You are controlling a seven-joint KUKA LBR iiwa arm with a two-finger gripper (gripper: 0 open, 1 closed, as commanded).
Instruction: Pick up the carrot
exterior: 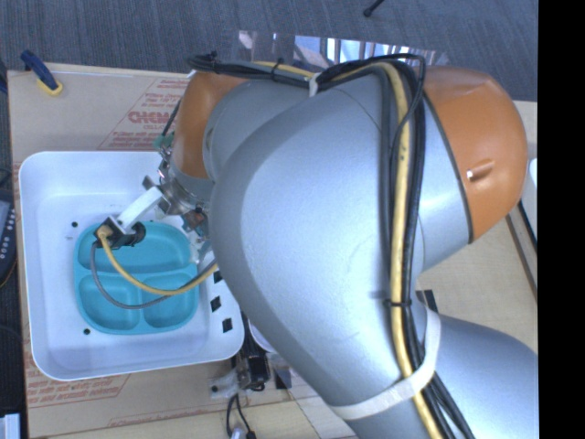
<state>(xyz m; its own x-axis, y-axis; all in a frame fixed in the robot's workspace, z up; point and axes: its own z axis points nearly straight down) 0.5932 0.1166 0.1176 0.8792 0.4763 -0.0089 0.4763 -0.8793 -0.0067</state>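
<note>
The grey arm with its orange band (366, 199) covers most of the view and reaches over the left white bin (46, 245). Its wrist end (178, 195) hangs over the bin's right side, just above a blue sectioned plate (137, 282). A yellow cable loops across the plate. The arm hides the bin's right part and all of the right bin. No carrot is visible anywhere in the uncovered areas.
The blue plate lies in the middle of the left bin, with bare white floor to its left and front. A blue and yellow clamp (41, 73) sits on the cardboard at the far left corner.
</note>
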